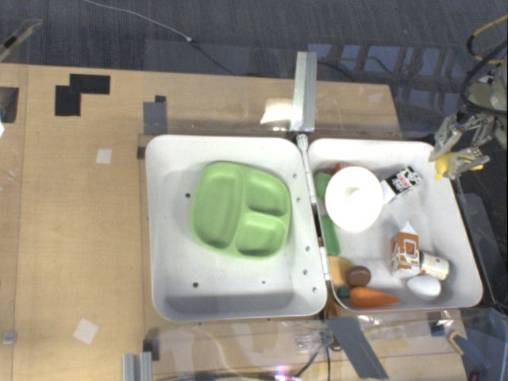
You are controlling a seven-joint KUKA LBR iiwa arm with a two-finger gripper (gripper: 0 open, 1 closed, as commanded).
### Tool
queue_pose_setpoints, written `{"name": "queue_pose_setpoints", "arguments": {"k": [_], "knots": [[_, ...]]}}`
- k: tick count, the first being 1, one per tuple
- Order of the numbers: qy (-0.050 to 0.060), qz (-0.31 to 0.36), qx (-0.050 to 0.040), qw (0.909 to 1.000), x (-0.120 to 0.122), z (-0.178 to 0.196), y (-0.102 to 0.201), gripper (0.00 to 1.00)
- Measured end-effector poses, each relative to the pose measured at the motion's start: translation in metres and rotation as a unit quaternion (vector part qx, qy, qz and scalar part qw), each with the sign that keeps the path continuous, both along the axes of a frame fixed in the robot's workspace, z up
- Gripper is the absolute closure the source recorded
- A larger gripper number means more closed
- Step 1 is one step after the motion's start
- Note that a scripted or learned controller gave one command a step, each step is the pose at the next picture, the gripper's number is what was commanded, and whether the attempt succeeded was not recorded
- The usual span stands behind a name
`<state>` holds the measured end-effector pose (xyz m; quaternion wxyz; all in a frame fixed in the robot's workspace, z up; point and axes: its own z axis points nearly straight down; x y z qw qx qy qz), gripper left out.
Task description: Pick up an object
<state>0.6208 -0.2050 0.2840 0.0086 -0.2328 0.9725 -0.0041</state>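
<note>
Currently end effector (460, 145) poised just beyond right bin's (468, 236) far-right corner.

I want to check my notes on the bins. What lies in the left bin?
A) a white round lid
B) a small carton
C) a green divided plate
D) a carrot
C: the green divided plate lies alone in the left bin, while the carrot is in the right bin.

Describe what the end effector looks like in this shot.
The end effector is a small assembly of pale grey metal with thin linkages and yellow tips at its lower end. Dark cables loop above it, one of them yellowish, and it hangs past the right bin's upper right corner.
</note>
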Motion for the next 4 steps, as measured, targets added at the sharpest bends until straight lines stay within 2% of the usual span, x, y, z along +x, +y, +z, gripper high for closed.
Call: {"name": "queue_pose_setpoints", "arguments": {"k": [1, 2, 4], "knots": [[-0.002, 0.059, -0.0012, 0.9982, 0.049, -0.158, 0.0, 1.0], [-0.001, -0.027, 0.0025, 0.9996, 0.039, -0.05, 0.075, 1.0], [-0.009, -0.026, 0.0029, 0.9996, 0.043, -0.027, 0.077, 1.0]]}}
